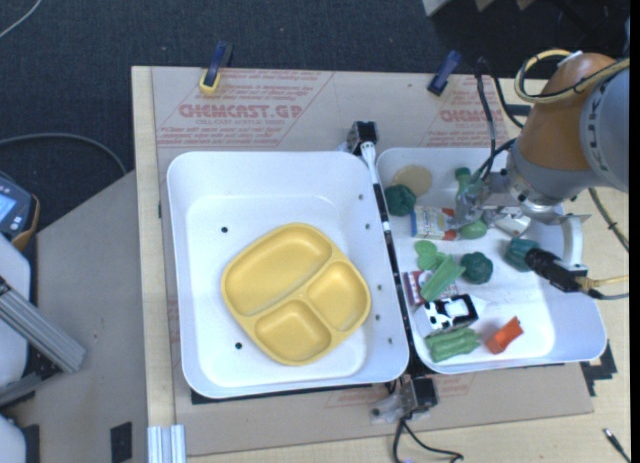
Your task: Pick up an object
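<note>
Over the right white bin (580,336) you see the gripper (478,213) low among small toys | pincer state: you cannot tell | target probably the dark green round toy (477,267) just below it | yellow divided plastic plate (296,293) lies in the left white bin (190,251), away from the picking.

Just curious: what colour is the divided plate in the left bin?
Yellow. The plate, with three compartments, shows plainly in the camera view, lying in the white left bin.

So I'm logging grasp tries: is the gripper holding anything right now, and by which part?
It cannot be told: the gripper is down among the toys in the right bin, with nothing visibly between its fingers.
</note>
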`<action>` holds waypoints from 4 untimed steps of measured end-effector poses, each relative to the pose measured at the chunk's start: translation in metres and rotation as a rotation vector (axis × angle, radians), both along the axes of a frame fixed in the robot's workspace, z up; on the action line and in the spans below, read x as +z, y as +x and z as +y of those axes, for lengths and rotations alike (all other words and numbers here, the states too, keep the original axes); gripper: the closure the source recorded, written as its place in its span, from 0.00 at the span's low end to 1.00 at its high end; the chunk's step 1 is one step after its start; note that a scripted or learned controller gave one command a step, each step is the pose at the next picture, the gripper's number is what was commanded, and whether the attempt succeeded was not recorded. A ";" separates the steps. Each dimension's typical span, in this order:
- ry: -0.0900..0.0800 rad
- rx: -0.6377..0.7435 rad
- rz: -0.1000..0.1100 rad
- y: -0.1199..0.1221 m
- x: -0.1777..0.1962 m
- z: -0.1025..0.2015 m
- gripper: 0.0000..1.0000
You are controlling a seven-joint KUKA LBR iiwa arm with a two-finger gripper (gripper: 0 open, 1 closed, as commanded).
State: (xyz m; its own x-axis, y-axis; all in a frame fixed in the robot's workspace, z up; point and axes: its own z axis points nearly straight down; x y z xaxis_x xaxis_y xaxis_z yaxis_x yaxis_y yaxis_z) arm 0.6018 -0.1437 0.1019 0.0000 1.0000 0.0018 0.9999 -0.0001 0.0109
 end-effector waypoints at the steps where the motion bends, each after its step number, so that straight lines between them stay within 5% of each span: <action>1: -0.004 0.001 0.005 0.011 0.051 0.000 1.00; 2: -0.005 0.000 0.004 0.017 0.110 -0.008 1.00; 3: -0.003 0.001 0.007 0.018 0.124 -0.009 1.00; 4: 0.002 0.006 0.013 0.000 0.134 0.045 1.00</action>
